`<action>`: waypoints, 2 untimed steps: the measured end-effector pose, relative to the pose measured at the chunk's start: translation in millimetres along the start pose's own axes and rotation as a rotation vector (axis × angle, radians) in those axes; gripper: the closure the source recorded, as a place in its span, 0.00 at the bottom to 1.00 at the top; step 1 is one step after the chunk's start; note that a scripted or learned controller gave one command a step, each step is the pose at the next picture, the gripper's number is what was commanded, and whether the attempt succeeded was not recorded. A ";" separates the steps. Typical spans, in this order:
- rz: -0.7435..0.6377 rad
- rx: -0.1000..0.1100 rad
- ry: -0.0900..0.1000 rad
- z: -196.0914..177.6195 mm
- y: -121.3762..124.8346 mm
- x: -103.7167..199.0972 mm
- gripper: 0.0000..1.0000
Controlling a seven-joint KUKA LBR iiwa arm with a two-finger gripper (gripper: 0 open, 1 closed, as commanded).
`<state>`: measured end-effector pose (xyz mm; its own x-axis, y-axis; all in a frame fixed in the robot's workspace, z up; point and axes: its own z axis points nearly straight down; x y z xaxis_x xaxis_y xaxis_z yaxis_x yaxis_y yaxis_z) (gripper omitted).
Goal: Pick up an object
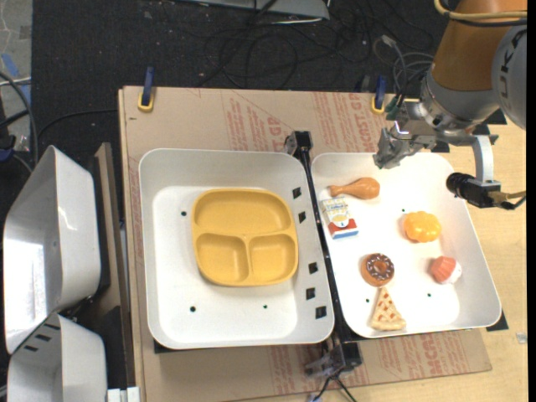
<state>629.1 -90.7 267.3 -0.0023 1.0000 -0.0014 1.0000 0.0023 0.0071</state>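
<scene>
Gripper point(390, 156) hangs over the back-left corner of the right bin point(479, 304), above the rim area, just behind the drumstick point(357, 189). Nothing is between its tips; from this angle I cannot tell whether the jaws are wide or narrow.

All 6 candidates sit in the right bin:
- drumstick, back left, lying flat, nearest the gripper
- small carton point(339, 218), against the left wall, just in front of the drumstick
- orange blob point(420, 226), mid bin
- doughnut point(378, 268), centre front
- pink piece point(444, 269), right of the doughnut
- pizza slice point(386, 311), front, near the wall

The left bin point(159, 308) holds a yellow 3-compartment tray point(245, 235); not a realistic grab for 2 fingers.

Handling guess: these look like hollow plastic toy food, so light, rigid, smooth, and likely to slide or squirt out of a pinch. Nothing looks fragile.

Best bet is the drumstick: pinch across the thick meaty end, not the thin bone end. The carton has flat parallel sides and would grip well, but it is tight to the wall. The pizza slice is too flat to get under.
</scene>
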 end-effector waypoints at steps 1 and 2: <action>-0.005 0.009 0.003 17.9 -14.8 52.7 1.00; -0.006 0.008 0.003 18.5 -17.4 105.9 1.00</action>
<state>611.6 15.1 248.6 -0.0081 1.0000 0.0013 1.0000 0.0081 -0.0010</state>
